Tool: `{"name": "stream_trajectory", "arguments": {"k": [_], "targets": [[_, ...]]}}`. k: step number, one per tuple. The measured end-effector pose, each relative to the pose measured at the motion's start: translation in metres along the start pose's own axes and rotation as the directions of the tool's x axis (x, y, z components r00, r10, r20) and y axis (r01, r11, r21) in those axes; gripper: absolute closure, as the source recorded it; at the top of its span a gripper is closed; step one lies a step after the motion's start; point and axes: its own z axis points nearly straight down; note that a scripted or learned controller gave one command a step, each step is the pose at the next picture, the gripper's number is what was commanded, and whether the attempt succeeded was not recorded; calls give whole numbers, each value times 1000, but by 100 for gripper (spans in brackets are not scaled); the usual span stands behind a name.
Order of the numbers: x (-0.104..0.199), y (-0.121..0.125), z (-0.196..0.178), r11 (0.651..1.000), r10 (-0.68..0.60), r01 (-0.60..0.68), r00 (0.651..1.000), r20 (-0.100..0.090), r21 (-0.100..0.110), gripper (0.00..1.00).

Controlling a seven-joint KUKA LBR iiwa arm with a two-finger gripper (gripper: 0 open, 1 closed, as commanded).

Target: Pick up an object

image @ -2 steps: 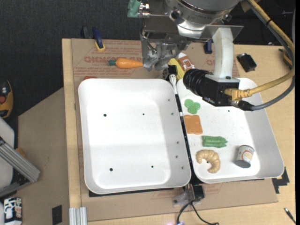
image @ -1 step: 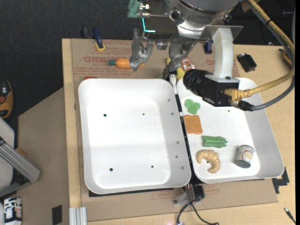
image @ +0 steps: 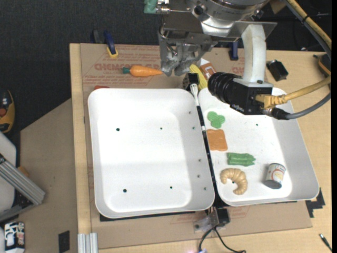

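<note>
Up at 12 o'clock, past the far rim of the bins: claw [image: 179, 62] hanging low over the counter [image: 52, 141], right beside a toy carrot [image: 143, 71] lying flat at about 11. Can't tell if open or closed, too much metal clutter. Nothing visibly gripped. Right bin [image: 295, 157] holding the rest: green leafy bit [image: 216, 119], orange slab [image: 217, 140], green pod [image: 241, 159], croissant [image: 235, 179], little can [image: 274, 175]. Carrot probably light hard plastic, a bit slick and tapered, so likely to roll or squirt out. Best bet: pinch across the fat middle, not the skinny tip. Left bin [image: 105, 141] bare white.
</note>
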Motion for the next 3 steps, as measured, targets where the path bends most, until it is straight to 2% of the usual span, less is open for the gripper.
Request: {"name": "stream_trajectory", "arguments": {"k": [3], "targets": [[2,1,-31,1000,-3,3,1000,-5,-9,100]]}}
